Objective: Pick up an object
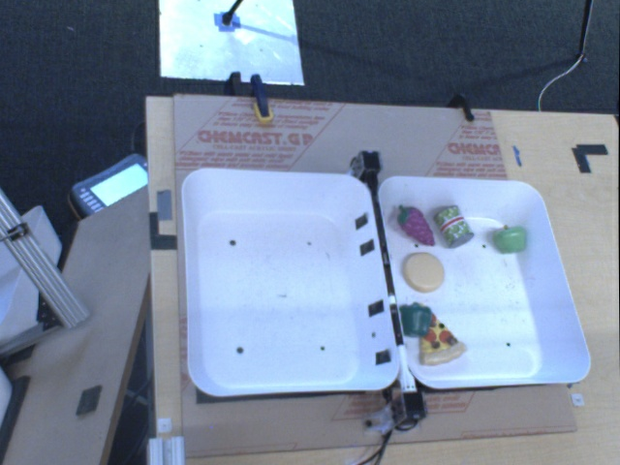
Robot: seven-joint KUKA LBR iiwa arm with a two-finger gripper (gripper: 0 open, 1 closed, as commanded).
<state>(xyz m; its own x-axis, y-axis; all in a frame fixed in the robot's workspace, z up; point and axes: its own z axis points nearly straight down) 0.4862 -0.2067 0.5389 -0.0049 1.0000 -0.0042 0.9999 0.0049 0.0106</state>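
On the wooden bench [581, 260], two white bins [281, 289] sit over dark carpet [77, 66].

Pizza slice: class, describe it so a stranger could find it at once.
Look in the right-hand white bin, along its near edge by the divider. The pizza slice lies there, touching a dark green toy. It is the only yellow wedge with red spots.

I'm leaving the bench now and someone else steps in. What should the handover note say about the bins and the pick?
All objects lie in the right bin: purple toy fruit, small can, green pepper, round tan disc, dark green piece touching the pizza slice by the divider.
Left bin sits beside it.
Done: nothing lifted yet.
Left: pick one object; the disc lies apart from the rest, likely the easiest.
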